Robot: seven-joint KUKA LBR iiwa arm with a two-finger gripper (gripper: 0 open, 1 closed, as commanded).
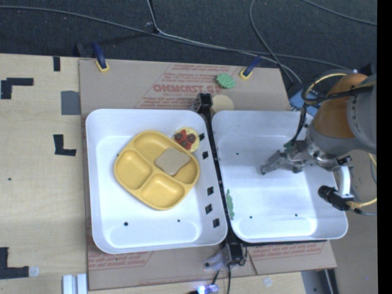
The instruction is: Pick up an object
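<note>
A yellow divided plate (156,169) lies in the left bin (107,222). A flat tan square like a slice of toast (171,160) rests on the plate's middle. At the plate's upper right corner sits a small cluster of red and dark berries (186,139). My gripper (266,168) is low in the right bin (294,225), pointing left over bare white floor, far from the plate. Nothing shows in its grasp. A small green scrap (229,201) lies against the right bin's left wall, below and left of the gripper.
A green dotted piece (225,80) and a pale round disc (222,102) lie on the cardboard behind the bins. A black divider strip (209,164) runs between the bins. Cables cross the dark floor at the back.
</note>
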